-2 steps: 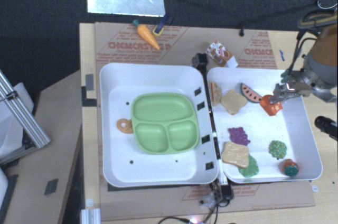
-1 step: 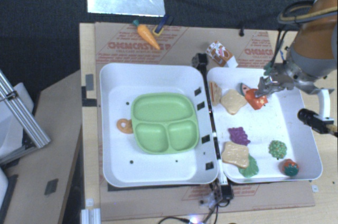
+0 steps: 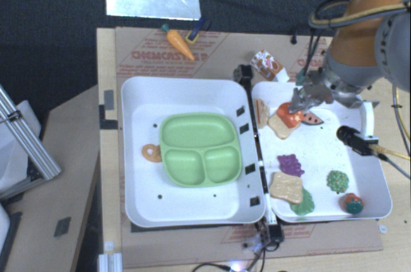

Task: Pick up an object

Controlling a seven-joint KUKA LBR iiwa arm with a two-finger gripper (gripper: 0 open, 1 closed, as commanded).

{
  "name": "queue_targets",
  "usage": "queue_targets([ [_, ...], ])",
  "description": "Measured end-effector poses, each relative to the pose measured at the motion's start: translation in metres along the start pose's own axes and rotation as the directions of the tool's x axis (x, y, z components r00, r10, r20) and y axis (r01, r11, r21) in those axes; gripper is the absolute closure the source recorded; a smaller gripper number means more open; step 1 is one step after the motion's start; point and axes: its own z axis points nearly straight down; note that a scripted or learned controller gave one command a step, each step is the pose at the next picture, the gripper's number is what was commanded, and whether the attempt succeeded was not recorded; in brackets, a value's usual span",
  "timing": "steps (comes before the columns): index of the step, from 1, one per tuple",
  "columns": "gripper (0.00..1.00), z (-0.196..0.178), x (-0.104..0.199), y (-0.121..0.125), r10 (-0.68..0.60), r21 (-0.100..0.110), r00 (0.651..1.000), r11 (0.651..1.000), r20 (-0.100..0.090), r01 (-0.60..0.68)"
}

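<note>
The gripper hangs over an orange-red toy in the right bin, hiding its top edge.

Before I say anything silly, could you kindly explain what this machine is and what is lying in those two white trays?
This is one picture from a fixed camera above the bench, looking down at a slant. The grey and orange machine on the right is a robot arm. Its tool is low over the right bin, just above an orange-red toy; I cannot tell if it grips it. That bin also holds toy foods: toast, purple grapes, broccoli and a watermelon slice. The left bin holds a green plate and a pretzel. A carrot lies on the bench behind the bins.
</note>
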Motion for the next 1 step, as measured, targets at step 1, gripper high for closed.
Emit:
queue_targets([
  [1, 1.00, -0.0079, 0.0555, 0.0194, -0.001, -0.001, 1.000, 1.000, -0.001, 0.001],
])
